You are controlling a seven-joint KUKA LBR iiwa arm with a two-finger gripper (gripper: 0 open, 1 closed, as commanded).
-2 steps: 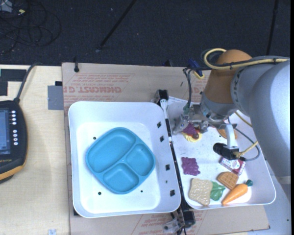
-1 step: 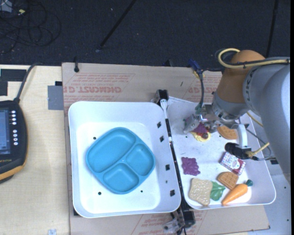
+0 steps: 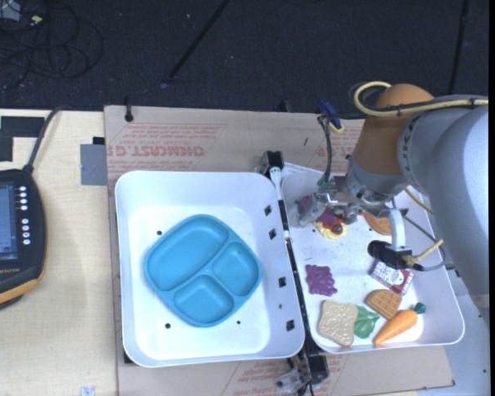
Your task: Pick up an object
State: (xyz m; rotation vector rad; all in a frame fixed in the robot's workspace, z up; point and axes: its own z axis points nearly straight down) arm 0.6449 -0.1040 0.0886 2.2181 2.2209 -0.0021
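Note:
My gripper point(image 3: 324, 205) hangs low over the upper left part of the right bin point(image 3: 445, 320). Just below and to the right of it lies a small yellow and dark red toy point(image 3: 332, 226); whether they touch is unclear. Further down the bin I see a purple grape cluster point(image 3: 320, 279), a bread slice point(image 3: 338, 322), a green piece point(image 3: 365, 324), a brown waffle point(image 3: 384, 303) and an orange carrot point(image 3: 396, 327). A dark red packet point(image 3: 395, 279) lies towards the right. An orange piece point(image 3: 379, 222) peeks out from under the wrist.
The left bin point(image 3: 140, 196) holds a blue divided plate point(image 3: 202, 268). A ridge point(image 3: 282, 246) separates the two bins. A tablet-like pendant point(image 3: 8, 229) sits on the bench at far left. The arm's bulk covers the right bin's upper right.

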